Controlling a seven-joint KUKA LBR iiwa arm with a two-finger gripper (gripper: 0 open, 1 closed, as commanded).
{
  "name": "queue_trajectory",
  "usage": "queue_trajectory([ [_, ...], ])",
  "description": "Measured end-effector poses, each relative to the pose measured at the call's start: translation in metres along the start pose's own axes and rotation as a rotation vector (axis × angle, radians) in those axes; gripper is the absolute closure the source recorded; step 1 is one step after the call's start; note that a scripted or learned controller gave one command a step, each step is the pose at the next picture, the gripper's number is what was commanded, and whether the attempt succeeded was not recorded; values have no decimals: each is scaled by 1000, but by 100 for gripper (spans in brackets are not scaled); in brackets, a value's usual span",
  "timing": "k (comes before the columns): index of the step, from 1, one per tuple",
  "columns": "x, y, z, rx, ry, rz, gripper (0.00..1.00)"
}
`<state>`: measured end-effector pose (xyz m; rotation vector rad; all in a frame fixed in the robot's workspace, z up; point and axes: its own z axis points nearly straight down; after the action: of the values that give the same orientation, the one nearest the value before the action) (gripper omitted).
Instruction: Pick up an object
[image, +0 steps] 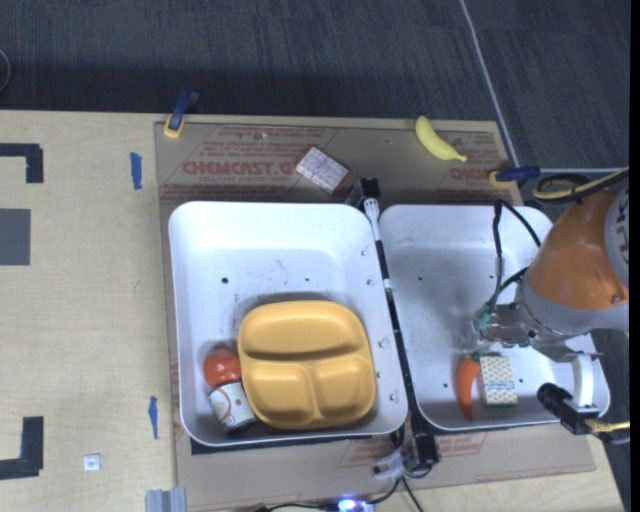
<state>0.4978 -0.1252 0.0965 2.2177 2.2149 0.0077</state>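
The bench is pale wood, with a brown board lying under two white bins. The left bin holds a yellow tray at its 6 o'clock side; touching the tray at its 9 o'clock edge is an orange-capped bottle, lying tilted against the bin's near wall. The right bin takes in the arm, which enters from 3 o'clock, its orange band over the bin's right rim. The gripper hangs at the bin's 5 o'clock part, just above a small patterned box; I cannot tell how its jaws stand. Touching the box at its 9 o'clock side is an orange piece. On the board beyond the bins, at 12 o'clock, lie a banana and a small card, well apart.
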Motion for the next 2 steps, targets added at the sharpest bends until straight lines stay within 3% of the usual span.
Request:
queue_trajectory([
  [1, 0, 0, 0, 0, 0, 0, 0],
  [2, 21, -17, 10, 3, 1, -2, 0],
])
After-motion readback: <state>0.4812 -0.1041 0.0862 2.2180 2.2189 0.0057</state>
